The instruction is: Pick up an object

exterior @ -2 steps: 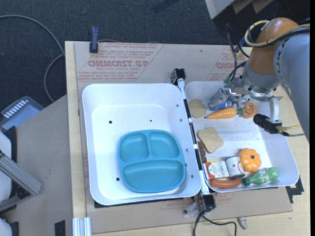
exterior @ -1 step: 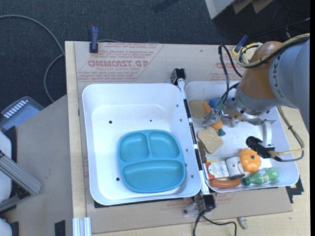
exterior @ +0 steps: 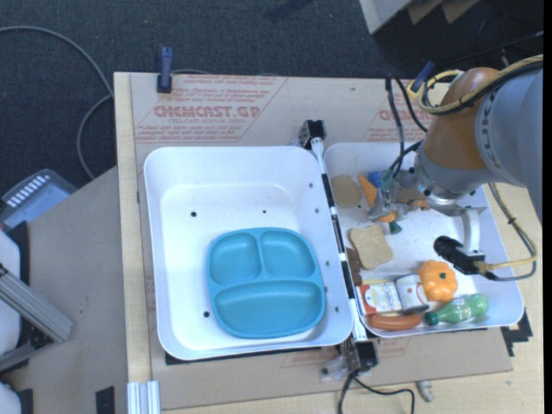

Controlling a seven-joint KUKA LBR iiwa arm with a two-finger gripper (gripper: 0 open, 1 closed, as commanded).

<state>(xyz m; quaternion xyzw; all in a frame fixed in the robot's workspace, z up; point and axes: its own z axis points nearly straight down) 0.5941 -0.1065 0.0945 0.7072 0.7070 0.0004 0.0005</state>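
Nearest, at about 5 o'clock in the right bin [exterior: 416, 247], a glossy green plastic bottle [exterior: 457, 310] is seen lying on its side, with a smooth reddish-orange sausage [exterior: 395, 321] stretched along the near wall at 6 o'clock. Just beyond the sausage a flat white packet [exterior: 384, 297] with a red printed label is found; its lettering is too small to be read. A rounded, ribbed orange pumpkin-like piece [exterior: 437, 281] with a green stem is set beside the packet, at its 3 o'clock. In the left bin [exterior: 172, 188], a matte sky-blue plate [exterior: 266, 281] with rounded corners and three compartments is laid towards the near side. Farther back in the right bin, at 9 o'clock, a tan square bread slice [exterior: 371, 247] with a grainy face is seen lying flat. Just beyond it the gripper [exterior: 390, 210] is lowered into the bin under the grey arm's orange band [exterior: 457, 128]; whether it is released or clenched cannot be told, and nothing can be seen grasped. At 11 o'clock a flat brown rounded piece [exterior: 347, 191] is placed by the dividing wall, with a small blue and orange piece [exterior: 373, 184] just beside it, close to the gripper. Farthest, the pale brown cardboard sheet [exterior: 207, 110] under the bins is printed in red with "CHEMCAST GP".
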